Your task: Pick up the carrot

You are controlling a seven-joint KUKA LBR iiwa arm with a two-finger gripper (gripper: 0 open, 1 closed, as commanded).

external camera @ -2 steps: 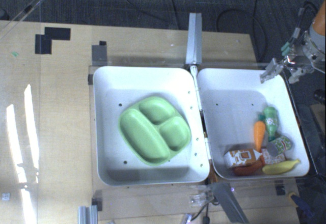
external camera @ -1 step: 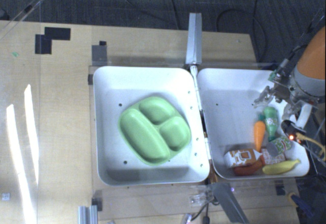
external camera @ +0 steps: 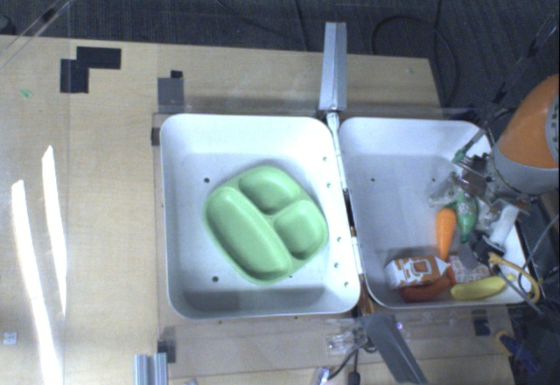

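Observation:
The carrot [external camera: 446,233] is small and orange. It lies upright along the view in the right bin [external camera: 394,199], toward that bin's right side. My gripper [external camera: 477,204] hangs low over the bin just to the right of the carrot, below the arm's orange band [external camera: 534,134]. A green item [external camera: 466,218] sits between the carrot and the gripper body and is partly covered by it. I see nothing clearly held.
Along the right bin's front wall lie a brown-and-white carton [external camera: 418,269], a red sausage [external camera: 426,290] and a yellow banana [external camera: 479,288]. The left bin [external camera: 184,199] holds a green divided plate [external camera: 266,222]. A metal divider [external camera: 333,68] stands behind the bins.

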